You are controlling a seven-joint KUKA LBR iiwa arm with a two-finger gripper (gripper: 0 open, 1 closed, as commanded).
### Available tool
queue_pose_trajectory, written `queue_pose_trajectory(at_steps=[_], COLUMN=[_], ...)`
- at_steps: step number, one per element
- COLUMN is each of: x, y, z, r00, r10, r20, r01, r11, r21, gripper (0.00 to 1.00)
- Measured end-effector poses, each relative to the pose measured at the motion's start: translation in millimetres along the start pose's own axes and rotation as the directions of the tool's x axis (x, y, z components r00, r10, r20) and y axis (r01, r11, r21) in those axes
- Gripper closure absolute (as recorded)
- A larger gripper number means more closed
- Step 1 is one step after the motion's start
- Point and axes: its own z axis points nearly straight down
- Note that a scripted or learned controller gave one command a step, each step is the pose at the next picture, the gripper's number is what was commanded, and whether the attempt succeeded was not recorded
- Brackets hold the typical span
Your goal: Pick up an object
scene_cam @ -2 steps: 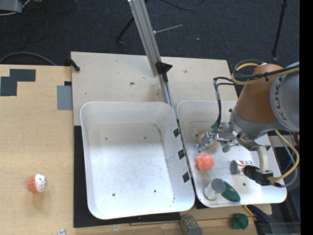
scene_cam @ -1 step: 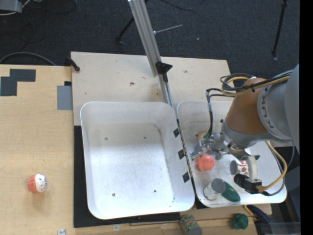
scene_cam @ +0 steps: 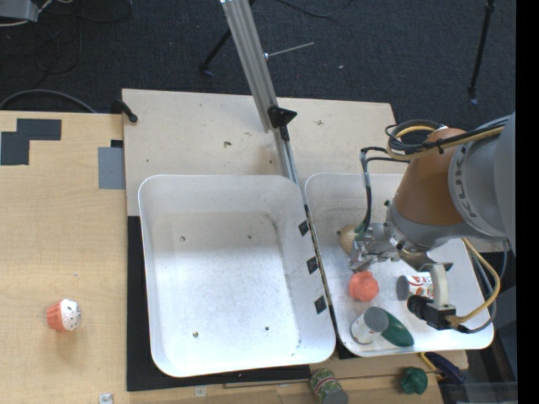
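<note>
My gripper point(scene_cam: 363, 257) is down inside the right bin point(scene_cam: 337, 200), under the grey arm with its orange band point(scene_cam: 427, 192). It hangs just above an orange-red ball-like object point(scene_cam: 364, 288) and next to a tan object point(scene_cam: 347, 239) on its left. A white and red can point(scene_cam: 418, 286) lies to the right of the orange-red object. Near the bin's front edge sit a grey and white cup point(scene_cam: 369, 323) and a green object point(scene_cam: 397, 334). Whether anything is held is hidden by the wrist.
The left bin point(scene_cam: 168, 225) sits beside the right one, with a row of black clips point(scene_cam: 310, 263) along the shared wall. A slanted metal rail point(scene_cam: 257, 66) rises behind the bins. A small orange and white toy point(scene_cam: 64, 316) lies on the wooden bench at far left. Green items point(scene_cam: 413, 380) lie below the right bin.
</note>
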Motion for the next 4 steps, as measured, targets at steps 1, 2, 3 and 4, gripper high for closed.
queue_pose_trajectory(at_steps=[1, 2, 3, 4], x=[-6, -11, -12, 46], y=[-9, 1, 2, -13], z=[-50, -102, -121, -127], r00=[1.000, 1.000, 1.000, 1.000], r10=[-0.001, -0.008, -0.008, -0.013], r20=[0.001, 0.002, 0.001, -0.002], r01=[0.001, 0.008, 0.008, 0.013], r11=[1.000, 1.000, 1.000, 1.000], r21=[-0.006, -0.008, -0.005, -0.001], gripper=[1.00, 1.00, 1.00, 1.00])
